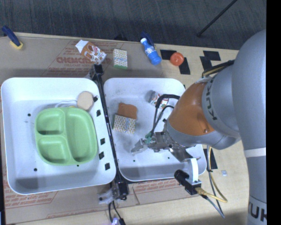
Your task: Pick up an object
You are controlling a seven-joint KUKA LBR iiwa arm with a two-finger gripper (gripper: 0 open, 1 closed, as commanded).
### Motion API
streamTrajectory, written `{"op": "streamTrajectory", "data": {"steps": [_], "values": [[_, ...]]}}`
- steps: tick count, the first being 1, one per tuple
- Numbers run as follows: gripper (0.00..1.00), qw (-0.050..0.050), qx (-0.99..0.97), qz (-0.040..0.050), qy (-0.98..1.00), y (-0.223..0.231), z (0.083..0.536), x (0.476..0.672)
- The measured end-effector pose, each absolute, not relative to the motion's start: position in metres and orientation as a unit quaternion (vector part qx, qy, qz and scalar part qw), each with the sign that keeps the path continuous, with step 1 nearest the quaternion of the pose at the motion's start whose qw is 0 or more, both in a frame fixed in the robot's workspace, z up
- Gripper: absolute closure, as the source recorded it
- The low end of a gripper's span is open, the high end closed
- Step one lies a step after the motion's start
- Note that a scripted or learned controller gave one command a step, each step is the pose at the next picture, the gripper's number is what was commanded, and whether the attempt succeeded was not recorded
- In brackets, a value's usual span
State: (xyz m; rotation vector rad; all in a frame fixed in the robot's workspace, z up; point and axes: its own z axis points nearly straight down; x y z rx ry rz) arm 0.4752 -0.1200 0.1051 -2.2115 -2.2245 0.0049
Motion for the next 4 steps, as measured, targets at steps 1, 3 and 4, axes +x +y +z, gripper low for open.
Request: {"op": "streamTrajectory", "data": {"steps": [1,3,4], "values": [[0.0,0.001,-0.704,0.0011,-0.71,-0.096,0.091,0.501],[1.0,0.001,-0.702,0.0007,-0.712,-0.11,0.102,0.615],[1.0,0.001,-0.704,-0.0004,-0.71,0.007,0.192,0.554]]}}
